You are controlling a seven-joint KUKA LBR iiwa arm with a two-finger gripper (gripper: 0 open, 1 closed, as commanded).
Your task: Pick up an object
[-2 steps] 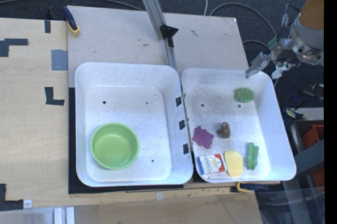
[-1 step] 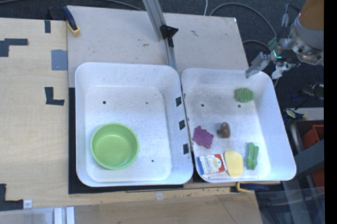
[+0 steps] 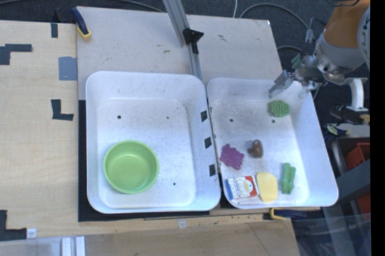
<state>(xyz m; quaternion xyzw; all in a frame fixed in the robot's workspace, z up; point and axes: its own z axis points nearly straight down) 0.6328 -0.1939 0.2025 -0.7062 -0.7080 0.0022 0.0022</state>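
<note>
Arm: grey with an orange band, entering at the upper right of the frame, bent down toward the right bin's upper right corner
Gripper (image 3: 280, 90): low over the upper right part of the right bin, just above and left of the green round object; nothing seen between its fingers; whether the fingers are released or clenched, I cannot tell at this size and blur
Right bin (image 3: 313, 146): shallow, white, right of centre; it carries six small things
Green round object (image 3: 278, 108): bumpy, in the bin's upper right, close under the gripper; contact cannot be told
Brown lump (image 3: 256, 148): mid bin, just right of the purple piece
Purple piece (image 3: 231, 156): jagged, flat, left of middle in the right bin
Red and white packet (image 3: 242, 187): lower left corner of the right bin, touching the yellow item
Yellow item (image 3: 267, 186): rounded, lower middle, between the packet and the green stick
Green stick (image 3: 288, 178): narrow, upright in the frame, lower right of the bin
Left bin (image 3: 96, 128): white, left of centre, side by side with the right bin
Green bowl (image 3: 130, 166): lower left of the left bin, open side up
Counter (image 3: 36, 128): pale wood at the left, a white board behind the bins
Metal pole (image 3: 174, 2): slanting from the top centre down to the gap between the bins
</note>
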